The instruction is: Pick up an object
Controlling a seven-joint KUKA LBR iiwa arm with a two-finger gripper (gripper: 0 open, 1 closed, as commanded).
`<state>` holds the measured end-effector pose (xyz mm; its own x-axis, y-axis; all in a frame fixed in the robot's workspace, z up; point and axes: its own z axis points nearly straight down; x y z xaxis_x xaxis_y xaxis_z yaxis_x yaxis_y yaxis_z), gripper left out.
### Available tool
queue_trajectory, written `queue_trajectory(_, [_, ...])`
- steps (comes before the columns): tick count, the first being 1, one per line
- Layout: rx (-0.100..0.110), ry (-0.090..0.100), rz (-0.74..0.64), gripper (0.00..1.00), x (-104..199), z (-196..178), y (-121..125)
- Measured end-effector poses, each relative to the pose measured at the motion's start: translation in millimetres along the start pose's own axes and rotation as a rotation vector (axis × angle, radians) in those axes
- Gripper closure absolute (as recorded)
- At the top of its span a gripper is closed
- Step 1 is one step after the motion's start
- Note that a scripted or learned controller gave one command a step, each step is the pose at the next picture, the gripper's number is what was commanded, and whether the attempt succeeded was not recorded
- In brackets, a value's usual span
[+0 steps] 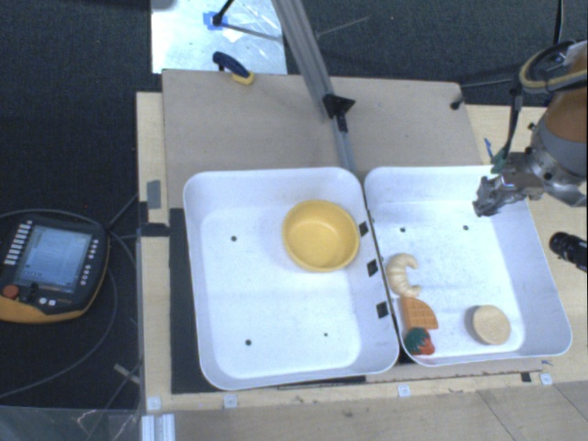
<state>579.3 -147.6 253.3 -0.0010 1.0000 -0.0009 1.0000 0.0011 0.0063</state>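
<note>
A yellow bowl (320,235) sits in the left bin (220,246), near its upper right. The right bin (441,209) holds a cream croissant-shaped piece (402,274) along its left side. Below that piece lies an orange wedge (419,315) with a small red and green item (420,341) at its lower end. A round tan disc (488,324) lies near the bin's lower right corner. My gripper (490,197) hangs over the right bin's upper right part, apart from all the objects, with nothing seen in it.
A metal pole (312,58) slants down from the top to the gap between the bins. A blue and yellow clamp (232,65) lies on the board's upper edge. A control pendant (48,265) rests on the floor at the left.
</note>
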Motion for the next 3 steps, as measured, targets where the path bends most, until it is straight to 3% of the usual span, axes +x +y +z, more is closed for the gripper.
queue_trajectory(3, [0.005, 0.002, -0.004, 1.0, 171.1, -10.4, -7.4])
